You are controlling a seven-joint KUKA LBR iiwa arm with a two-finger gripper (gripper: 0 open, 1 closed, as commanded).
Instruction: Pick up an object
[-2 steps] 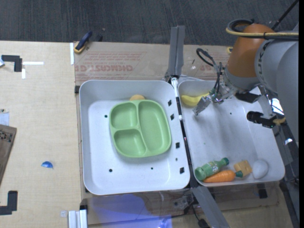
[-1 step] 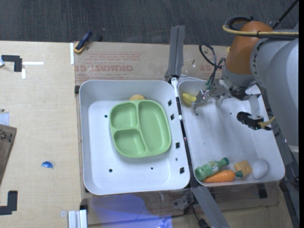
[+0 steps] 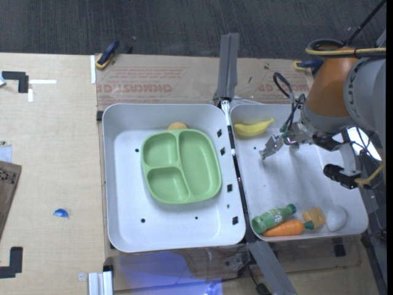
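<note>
My gripper (image 3: pixel 270 147) hangs over the upper middle of the right bin (image 3: pixel 295 180), open, with nothing between its fingers. A yellow banana (image 3: pixel 253 127) lies just up and left of it, near the bin's back-left corner and apart from the gripper. Along the right bin's front edge lie a green bottle (image 3: pixel 273 218), an orange carrot (image 3: pixel 287 228), a small tan block (image 3: pixel 314 216) and a white rounded object (image 3: pixel 336 219). The grey arm with its orange band (image 3: pixel 331 88) comes in from the right.
The left bin (image 3: pixel 113 183) holds a green divided plate (image 3: pixel 182 165), with a small yellow-orange thing (image 3: pixel 177 126) peeking out behind its far edge. A grey divider post (image 3: pixel 228 66) stands between the bins at the back. Cables hang beside the wrist at the right.
</note>
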